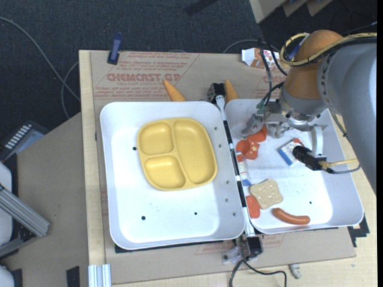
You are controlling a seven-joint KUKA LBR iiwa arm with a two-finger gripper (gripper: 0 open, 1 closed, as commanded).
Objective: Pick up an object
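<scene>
The right bin (335,190) holds a red toy piece (250,147), a blue and white packet (288,152), a tan toast slice (266,192), a small red piece (254,206) and an orange-red sausage (291,216). My gripper (263,124) hangs low over the back left part of this bin, just behind the red toy piece and left of the packet. The wrist and its cables hide its tips. I see nothing held in it.
The left bin (119,184) carries a yellow divided plate (176,153). Two orange carrot-like pieces (174,91) (230,90) lie on the cardboard behind the bins. The grey arm (353,82) covers the right bin's back right corner. A black clip (218,92) sits at the divider's far end.
</scene>
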